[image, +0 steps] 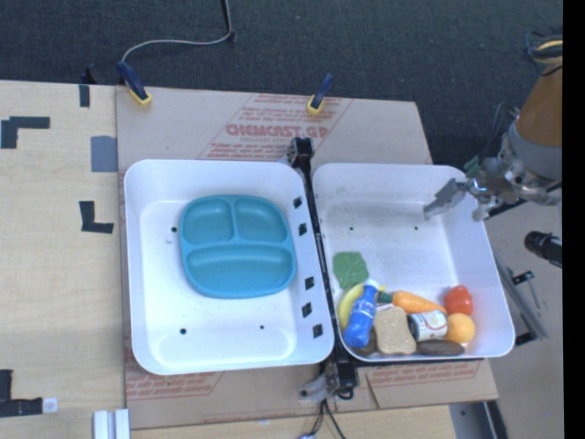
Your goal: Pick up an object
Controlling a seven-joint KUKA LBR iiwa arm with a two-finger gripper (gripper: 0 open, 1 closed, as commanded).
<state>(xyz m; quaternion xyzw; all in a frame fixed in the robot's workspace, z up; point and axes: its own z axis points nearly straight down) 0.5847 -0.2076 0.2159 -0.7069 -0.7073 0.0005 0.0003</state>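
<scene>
**Gripper waits at the bin's edge, pile below**

While the gripper (462,199) hangs over the right bin (384,186) near its far right rim, jaws spread and holding nothing, the toys lie heaped in the near corner: blue bottle (362,314), carrot (419,302), tomato (458,298). Judged best: descend on the tomato, which sits at the heap's outer edge.

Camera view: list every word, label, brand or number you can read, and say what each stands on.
"CHEMCAST GP", red print, letters partly blurred: on the cardboard sheet under the two bins.
Smaller red print beside and below it on the cardboard: too blurred to read.
Label on the blue bottle: too small to read.
Label on the can: too small to read.
</scene>
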